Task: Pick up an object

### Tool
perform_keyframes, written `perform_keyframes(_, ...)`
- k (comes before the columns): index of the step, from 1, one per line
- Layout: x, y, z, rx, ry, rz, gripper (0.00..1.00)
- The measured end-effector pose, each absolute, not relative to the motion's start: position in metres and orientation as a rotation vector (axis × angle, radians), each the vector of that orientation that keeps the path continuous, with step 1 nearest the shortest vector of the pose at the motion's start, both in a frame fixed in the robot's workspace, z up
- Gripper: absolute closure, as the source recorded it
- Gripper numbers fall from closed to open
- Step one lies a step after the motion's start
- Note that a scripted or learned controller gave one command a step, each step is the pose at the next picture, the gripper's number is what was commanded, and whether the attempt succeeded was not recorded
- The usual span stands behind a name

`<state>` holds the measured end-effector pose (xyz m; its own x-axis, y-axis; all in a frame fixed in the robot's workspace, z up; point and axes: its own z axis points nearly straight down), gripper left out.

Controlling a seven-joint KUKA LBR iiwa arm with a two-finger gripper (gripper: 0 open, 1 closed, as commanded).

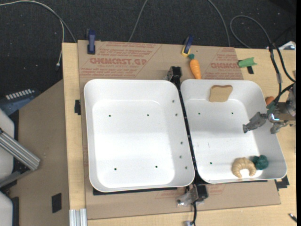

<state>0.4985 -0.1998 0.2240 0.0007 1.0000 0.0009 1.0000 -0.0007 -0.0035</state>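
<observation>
So the counter (70,140) is basically a sheet of brown cardboard with red printed lettering along the far edge, sitting on dark carpet with thin white cables looping across it. Blue clamps (91,41) pin the cardboard at the back, and a green clip (247,62) sits near the far right corner. A toy carrot (194,68) lies on the cardboard just behind the bins, between them.

Two shallow white bins sit side by side, touching along the middle. The left bin (136,135) has just small dark dots on its floor. The right bin (221,135) has the stuff: a flat tan toast-shaped piece (220,93) up against the far wall, and in the near right corner a pale beige croissant (244,167), curved and ridged, touching a small dark green rounded object (260,162) just to its right.

The gripper (263,120) pokes in over the right bin's right rim, well apart from the croissant and the toast. Its fingers look spread apart with nothing between them, one grey finger (253,123) angling down into the bin.
</observation>
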Motion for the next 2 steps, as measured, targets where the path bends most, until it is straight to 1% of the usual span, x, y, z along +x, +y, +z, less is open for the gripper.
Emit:
perform_keyframes(1, 0.499, -0.200, 0.226, -2.222, -2.222, 0.000, 0.00)
perform_keyframes(2, 0.508, -0.201, 0.170, -2.218, -2.219, 0.003, 0.00)
